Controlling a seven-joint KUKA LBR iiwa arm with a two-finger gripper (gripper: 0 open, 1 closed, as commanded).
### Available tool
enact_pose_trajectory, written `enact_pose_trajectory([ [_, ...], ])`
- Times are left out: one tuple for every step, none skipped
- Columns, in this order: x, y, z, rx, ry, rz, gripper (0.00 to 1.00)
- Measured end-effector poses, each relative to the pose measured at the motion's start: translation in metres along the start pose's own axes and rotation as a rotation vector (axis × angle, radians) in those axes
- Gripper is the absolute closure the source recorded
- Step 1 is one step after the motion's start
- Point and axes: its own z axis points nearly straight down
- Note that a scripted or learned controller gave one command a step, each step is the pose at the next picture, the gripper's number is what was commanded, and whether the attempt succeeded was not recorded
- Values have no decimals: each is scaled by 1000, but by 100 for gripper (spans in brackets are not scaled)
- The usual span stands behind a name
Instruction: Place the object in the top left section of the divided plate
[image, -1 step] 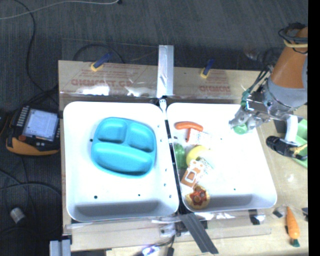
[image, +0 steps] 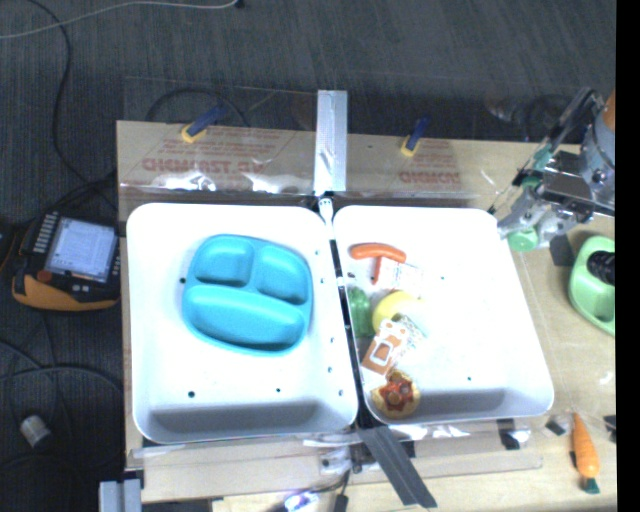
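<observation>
Nothing is placed yet: the divided plate (image: 247, 293) holds nothing, the toys (image: 385, 320) crowd the right bin's (image: 480, 300) left edge, and the end effector (image: 530, 222) sits at its far right corner, grip state unclear.

Blue divided plate (image: 247, 292) sitting open in left bin (image: 150, 390), nothing over it; toys (image: 385, 310) crowding right bin's (image: 500, 350) left edge, right half bare

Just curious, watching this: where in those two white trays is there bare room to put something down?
The blue divided plate has all three sections bare. The right bin is bare right of the toy pile, which crowds its left wall. The left bin has a free strip in front of the plate.
</observation>
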Motion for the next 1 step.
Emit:
enact_pose_trajectory([
  [20,-64,116,4,3,-65,100],
])
